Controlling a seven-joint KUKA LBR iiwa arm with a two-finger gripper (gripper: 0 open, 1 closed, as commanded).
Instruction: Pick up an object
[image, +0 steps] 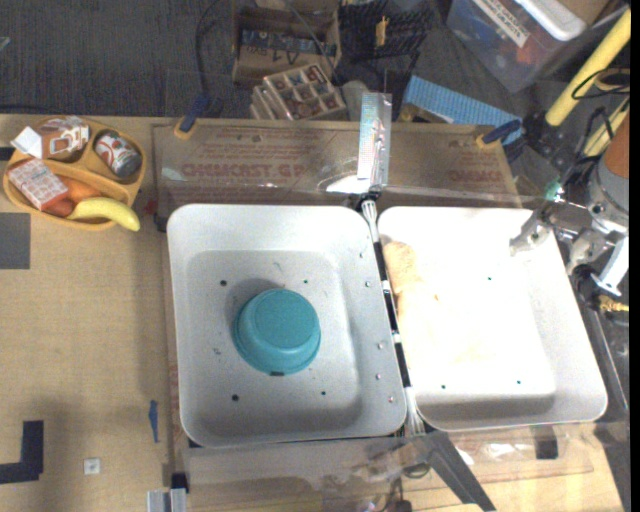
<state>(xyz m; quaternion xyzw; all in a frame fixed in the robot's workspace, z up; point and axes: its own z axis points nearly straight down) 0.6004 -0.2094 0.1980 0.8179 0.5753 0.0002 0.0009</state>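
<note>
A teal bowl (278, 331) lies upside down in the middle of the left white bin (200, 240). A pale tan, soft-looking object (400, 270) rests against the left wall of the right white bin (560, 390). My gripper (558, 238) hangs over that bin's upper right corner, at the end of the grey arm coming in from the right. It is far from both objects, and nothing shows in its grasp.
A yellow dish (30, 195) with a banana (108, 211) and food packets sits on the bench at the upper left. A clear plastic strip (373, 150) stands upright behind the seam between the bins. Boxes and cables crowd the floor beyond the bench.
</note>
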